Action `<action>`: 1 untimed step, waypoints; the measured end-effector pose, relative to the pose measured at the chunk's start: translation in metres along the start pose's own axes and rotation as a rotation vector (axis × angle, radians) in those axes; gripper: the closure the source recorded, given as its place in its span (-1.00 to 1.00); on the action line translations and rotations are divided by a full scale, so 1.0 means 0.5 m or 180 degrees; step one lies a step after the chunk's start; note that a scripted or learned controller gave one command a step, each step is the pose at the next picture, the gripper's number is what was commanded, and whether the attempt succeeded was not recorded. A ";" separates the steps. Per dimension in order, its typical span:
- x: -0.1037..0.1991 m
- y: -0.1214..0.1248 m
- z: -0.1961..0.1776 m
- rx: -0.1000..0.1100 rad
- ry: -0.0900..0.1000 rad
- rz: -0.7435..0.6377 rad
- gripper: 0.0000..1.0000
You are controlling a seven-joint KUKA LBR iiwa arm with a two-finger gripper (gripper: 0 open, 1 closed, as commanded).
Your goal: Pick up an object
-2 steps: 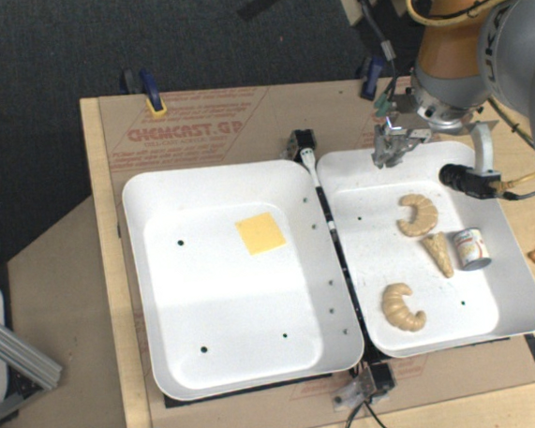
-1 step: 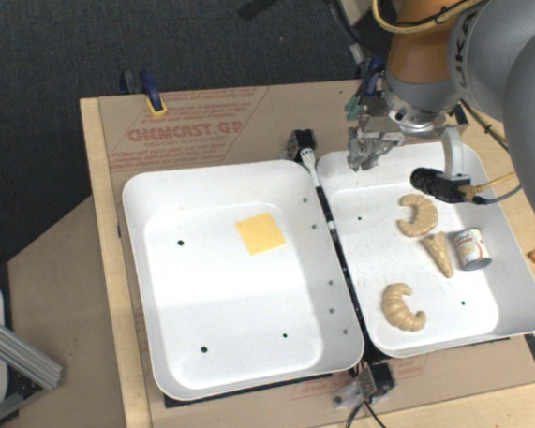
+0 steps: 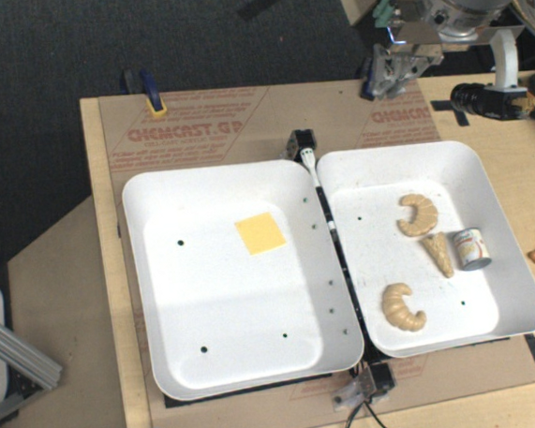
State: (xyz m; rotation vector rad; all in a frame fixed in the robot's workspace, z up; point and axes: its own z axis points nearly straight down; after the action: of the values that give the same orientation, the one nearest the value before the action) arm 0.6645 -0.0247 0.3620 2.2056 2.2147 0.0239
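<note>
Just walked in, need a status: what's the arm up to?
Nothing is picked yet. The grey arm's two-finger gripper hangs over the bench beyond the right white bin, holding nothing. That bin holds two tan croissant-shaped pieces, a tan cone-shaped piece and a small silver can lying on its side. The left white bin holds a flat yellow square.

Two shallow white bins (image 3: 234, 353) of smooth, faintly glossy plastic sit on a matt brown cardboard sheet (image 3: 239, 117) over the pale wooden bench (image 3: 76, 274).
</note>
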 end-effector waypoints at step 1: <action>0.103 -0.001 0.168 0.0099 0.0008 -0.0004 1.00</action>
State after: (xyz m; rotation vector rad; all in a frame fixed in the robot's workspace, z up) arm 0.6654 0.0268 0.2779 2.2211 2.2329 -0.0077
